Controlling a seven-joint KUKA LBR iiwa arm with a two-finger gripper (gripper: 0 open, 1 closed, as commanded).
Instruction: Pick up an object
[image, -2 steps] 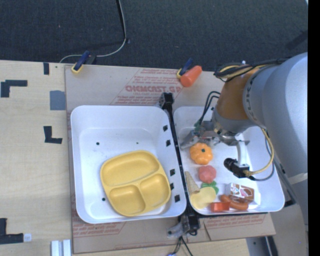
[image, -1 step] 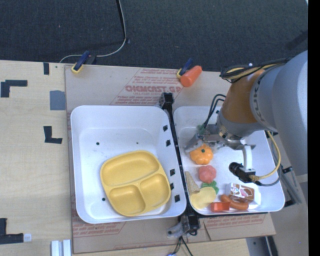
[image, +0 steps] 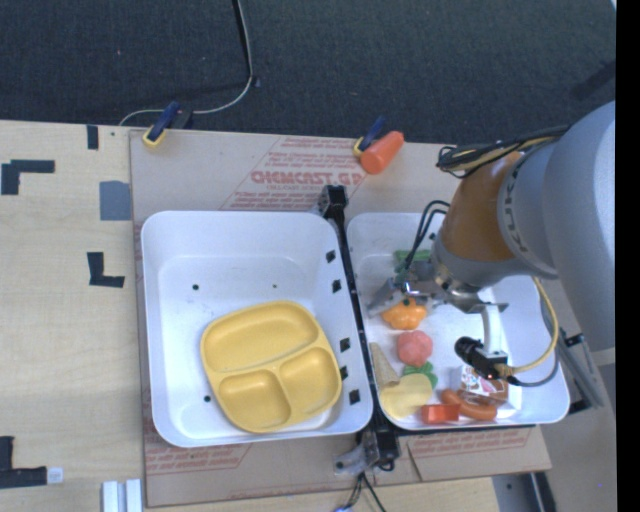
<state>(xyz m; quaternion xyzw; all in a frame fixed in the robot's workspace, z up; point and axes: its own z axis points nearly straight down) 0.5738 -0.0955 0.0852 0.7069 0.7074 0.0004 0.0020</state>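
Arm over the right bin (image: 548, 398)
The pincer (image: 403, 293) sits just above an orange toy (image: 404, 317); its grip cannot be told.

Tray (image: 268, 364) in left bin (image: 170, 250); toys (image: 414, 346) in right bin (image: 540, 395).

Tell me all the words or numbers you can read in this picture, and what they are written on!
"CHEMCAST GP": red print on the brown board under the two white bins, just above the left bin. That is my best reading; the letters are blurry.
More red print on the same board, above and below those words and along the bottom edge: too small and blurred to read.
A small packet in the right bin has markings, too blurred to read.
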